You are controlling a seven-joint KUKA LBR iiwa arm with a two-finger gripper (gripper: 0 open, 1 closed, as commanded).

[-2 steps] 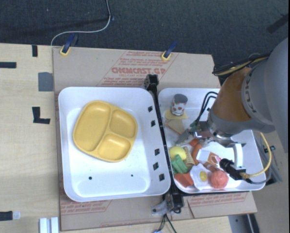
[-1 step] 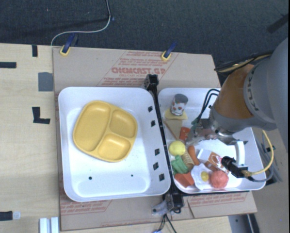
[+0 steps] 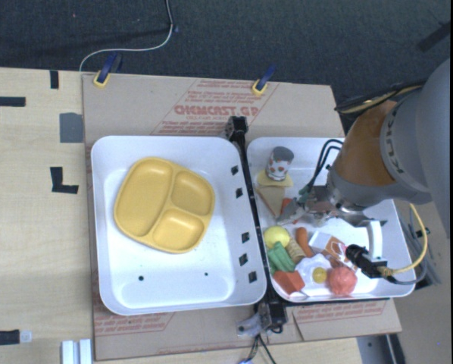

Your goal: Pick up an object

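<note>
The right bin (image 3: 397,226) holds a heap of toy food: a small jar with a grey cap (image 3: 279,164), a tan wedge (image 3: 270,197), a yellow lemon (image 3: 277,237), an orange sausage shape (image 3: 303,242), a green piece (image 3: 282,258), a red block (image 3: 289,281) and a pink-red ball (image 3: 342,280). My gripper (image 3: 307,203) is low in this bin, just right of the tan wedge and above the orange piece. The wrist hides its tips. I see nothing clearly held between them.
The left bin (image 3: 173,287) contains a yellow divided plate (image 3: 164,203). A black divider (image 3: 245,203) runs between the bins. The arm's grey and orange body (image 3: 385,158) covers the right bin's upper right. A black cable (image 3: 378,268) loops near the pink ball.
</note>
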